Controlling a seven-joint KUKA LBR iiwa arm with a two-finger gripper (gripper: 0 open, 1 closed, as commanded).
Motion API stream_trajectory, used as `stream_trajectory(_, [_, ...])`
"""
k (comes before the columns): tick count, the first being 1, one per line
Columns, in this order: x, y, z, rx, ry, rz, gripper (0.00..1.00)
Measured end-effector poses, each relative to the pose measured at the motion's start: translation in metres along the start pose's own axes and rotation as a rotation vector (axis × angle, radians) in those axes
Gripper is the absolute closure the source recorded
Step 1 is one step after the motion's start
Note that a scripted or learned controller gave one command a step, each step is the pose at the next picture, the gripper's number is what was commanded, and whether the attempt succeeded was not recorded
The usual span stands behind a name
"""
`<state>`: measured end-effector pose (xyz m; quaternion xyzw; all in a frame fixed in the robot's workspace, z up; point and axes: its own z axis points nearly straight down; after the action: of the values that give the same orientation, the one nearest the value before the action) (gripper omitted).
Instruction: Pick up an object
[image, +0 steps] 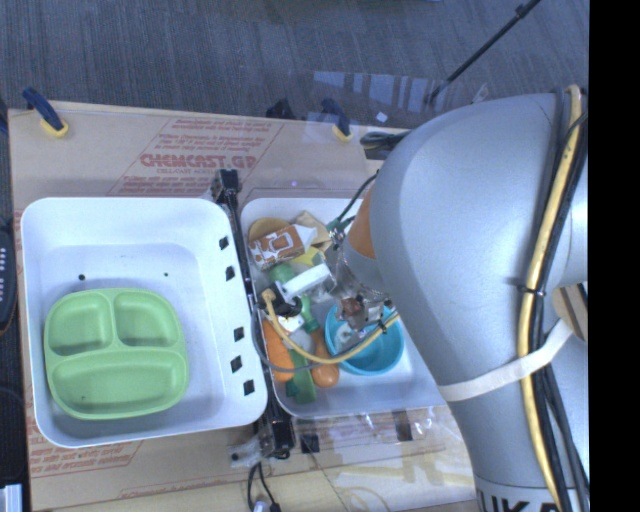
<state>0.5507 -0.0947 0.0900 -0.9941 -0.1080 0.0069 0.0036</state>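
Your arm covers the right bin; claw sits over the blue bowl, grip state unclear. Green tray lies in the left bin.

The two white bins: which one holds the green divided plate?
The left bin holds the green divided plate, alone. The right bin is crowded with small items, including a blue bowl, under the arm.
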Motion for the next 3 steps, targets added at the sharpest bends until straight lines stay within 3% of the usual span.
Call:
stream_trajectory(1, [0.039,0.014,-0.002,0.002,0.004,-0.022,0.00])
stream_trajectory(2, [-0.058,-0.010,0.001,0.001,0.001,-0.186,0.00])
stream_trajectory(3, [-0.010,0.001,0.000,0.000,0.001,-0.073,0.00])
